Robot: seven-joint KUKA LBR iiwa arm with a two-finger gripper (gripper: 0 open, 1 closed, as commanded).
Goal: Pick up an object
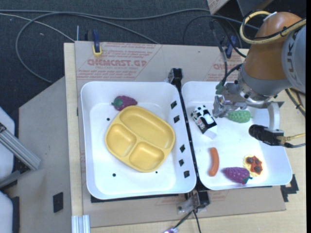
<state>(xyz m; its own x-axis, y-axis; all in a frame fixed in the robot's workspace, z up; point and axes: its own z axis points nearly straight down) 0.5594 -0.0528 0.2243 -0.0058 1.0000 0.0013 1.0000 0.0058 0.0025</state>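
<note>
— Well, where is your hand?
— Low in the right bin; I cannot tell its grip. Your green object lies just beside it, near the back rim. Open floor lies toward the sausage.

Even, bright light falls from above, and the two white bins come close to washing out. Shadows are soft and short, gathering under the yellow plate and beside the arm. The dark floor stays dim. Fine detail is slightly soft and grainy throughout.
</note>
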